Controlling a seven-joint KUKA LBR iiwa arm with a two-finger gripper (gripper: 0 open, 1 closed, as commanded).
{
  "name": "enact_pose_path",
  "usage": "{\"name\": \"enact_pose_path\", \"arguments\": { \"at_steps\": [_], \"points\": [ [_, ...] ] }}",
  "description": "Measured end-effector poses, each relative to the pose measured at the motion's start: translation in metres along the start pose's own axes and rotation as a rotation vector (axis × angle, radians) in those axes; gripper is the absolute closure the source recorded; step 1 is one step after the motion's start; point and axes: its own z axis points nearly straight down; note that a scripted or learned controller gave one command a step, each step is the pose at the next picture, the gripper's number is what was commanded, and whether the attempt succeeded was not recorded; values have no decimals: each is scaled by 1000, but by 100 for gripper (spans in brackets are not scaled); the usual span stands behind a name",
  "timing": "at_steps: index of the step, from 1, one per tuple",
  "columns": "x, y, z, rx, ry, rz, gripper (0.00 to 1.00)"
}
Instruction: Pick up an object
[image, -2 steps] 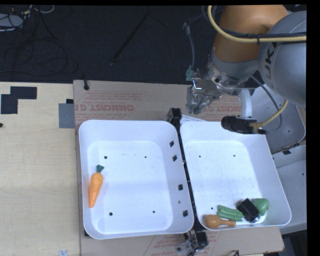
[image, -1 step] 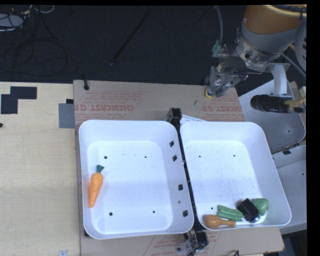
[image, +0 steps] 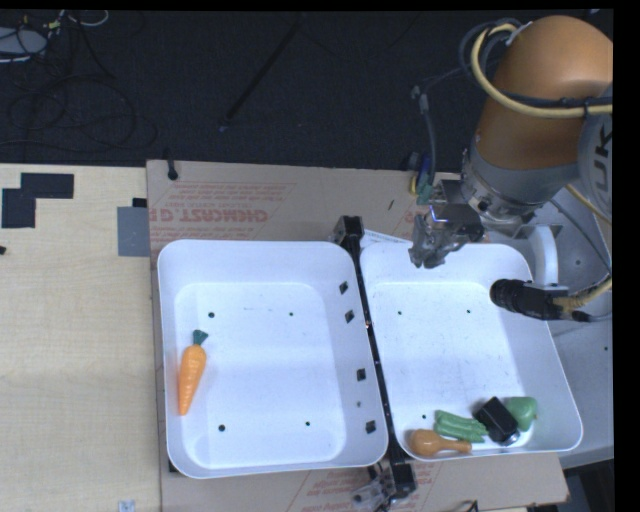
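An orange toy carrot (image: 190, 376) with a green top lies at the left side of the left bin (image: 255, 262). In the right bin (image: 470, 340), near its front right corner, lie a green pod-shaped toy (image: 460, 426), an orange pear-shaped toy (image: 436, 443), a black block (image: 497, 419) and a light green piece (image: 522, 408). My gripper (image: 430, 255) hangs over the back left rim of the right bin, far from all of these, with nothing seen between its fingers.
A black divider with clips (image: 362, 330) runs between the two bins. A black cylinder on a cable (image: 530, 298) juts over the right bin's right rim. Brown cardboard (image: 260, 200) lies under the bins, and a wooden bench top (image: 70, 350) spreads to the left.
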Motion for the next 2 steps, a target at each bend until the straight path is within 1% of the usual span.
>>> {"name": "enact_pose_path", "arguments": {
  "at_steps": [1, 2],
  "points": [
    [34, 19, -195, -29, 1, -6, 100],
    [72, 50, -205, -12, 0, -5, 100]
  ]
}}
